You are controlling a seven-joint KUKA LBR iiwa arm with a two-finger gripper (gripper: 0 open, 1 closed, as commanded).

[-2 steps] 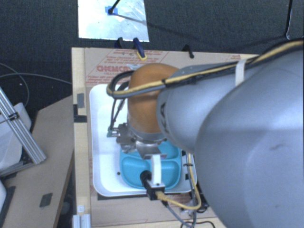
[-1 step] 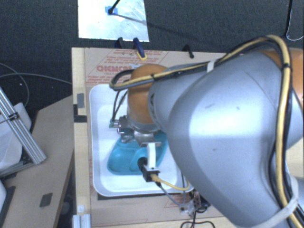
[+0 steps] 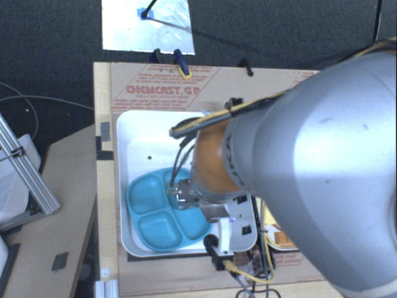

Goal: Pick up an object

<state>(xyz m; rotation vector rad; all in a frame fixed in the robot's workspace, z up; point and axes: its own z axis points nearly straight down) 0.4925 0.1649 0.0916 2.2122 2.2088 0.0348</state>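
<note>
From my remote seat, a blue plastic divided tray (image 3: 162, 213) lies in the lower half of the left-hand shallow white bin (image 3: 133, 135) — light, stiff, slick-looking, best pinched at a rim or divider, I judge. To its right, the grey arm's claw (image 3: 180, 196) sits over the tray's upper right compartment — its opening I cannot tell.

Divided tray (image 3: 155, 213) lying in the near part of the left bin (image 3: 133, 144), bin resting on a printed board (image 3: 162, 87) upon the counter (image 3: 69, 185), arm (image 3: 298, 166) reaching from the right above the bin, overlapping the tray's right side, foil sheet (image 3: 147, 17) behind the board
</note>
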